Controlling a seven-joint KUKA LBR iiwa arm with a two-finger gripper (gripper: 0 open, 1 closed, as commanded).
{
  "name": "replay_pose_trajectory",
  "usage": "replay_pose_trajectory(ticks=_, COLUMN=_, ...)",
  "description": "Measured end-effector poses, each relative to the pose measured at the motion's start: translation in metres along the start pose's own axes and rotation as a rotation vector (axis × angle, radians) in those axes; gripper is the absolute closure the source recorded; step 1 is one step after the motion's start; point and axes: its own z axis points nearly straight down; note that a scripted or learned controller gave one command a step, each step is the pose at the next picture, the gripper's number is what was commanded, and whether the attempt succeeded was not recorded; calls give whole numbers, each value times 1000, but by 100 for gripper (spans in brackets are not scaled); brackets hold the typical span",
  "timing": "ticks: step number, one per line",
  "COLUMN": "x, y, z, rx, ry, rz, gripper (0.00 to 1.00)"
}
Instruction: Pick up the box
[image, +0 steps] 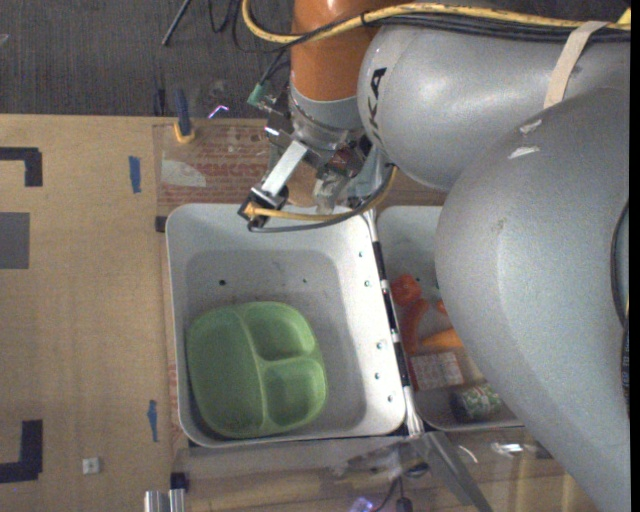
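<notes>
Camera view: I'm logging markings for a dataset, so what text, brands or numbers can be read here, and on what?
"KU": black letters on the arm, the rest of the word hidden by its curve.
Box in the right bin: has print, too blurred to read.
Can beside it: label too small to read.

The bench (80, 300) is a pale tan board with dark square marks and short strips of blue tape (134, 174) along its left part. Two shallow white bins sit on it side by side, their rims almost touching. The left bin (270, 235) lies fully in sight; the right bin (405, 240) is mostly hidden under the grey arm.
</notes>
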Motion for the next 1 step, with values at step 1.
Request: replay_pose_trajectory(ticks=1, x=11, y=-6, z=-13, rx=0, ry=1, rz=23, gripper=100)
